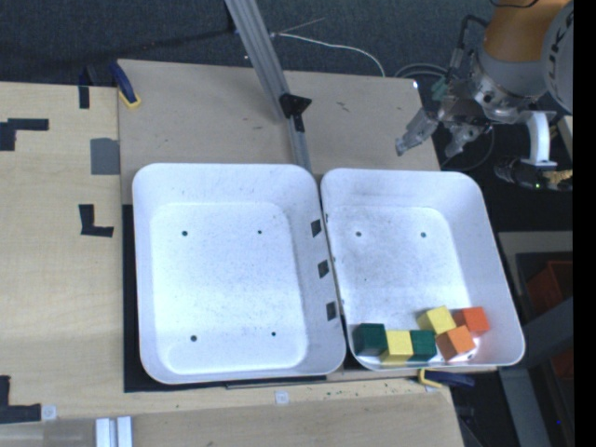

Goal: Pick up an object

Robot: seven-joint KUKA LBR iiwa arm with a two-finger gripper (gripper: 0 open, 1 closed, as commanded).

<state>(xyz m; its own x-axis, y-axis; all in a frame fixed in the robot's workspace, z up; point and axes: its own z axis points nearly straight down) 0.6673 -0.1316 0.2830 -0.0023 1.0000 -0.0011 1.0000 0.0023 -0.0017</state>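
Note:
Several small cubes huddle in the near right corner of the right bin (470, 198): a dark green one (370, 336), a yellow one (399, 345), a second green one (424, 345), a second yellow one (435, 320), and two orange ones (455, 342) (475, 320). My gripper (436, 140) hangs above the bench just beyond the right bin's far edge, well away from the cubes. Its two fingers are spread open and hold nothing.
The left bin (140, 189) lies beside the right one, with black clips along the shared wall (323, 268). A slanted metal rod (261, 49) reaches in from the top toward the bins' far junction. A blue and yellow clamp (126, 87) sits at the bench's far left.

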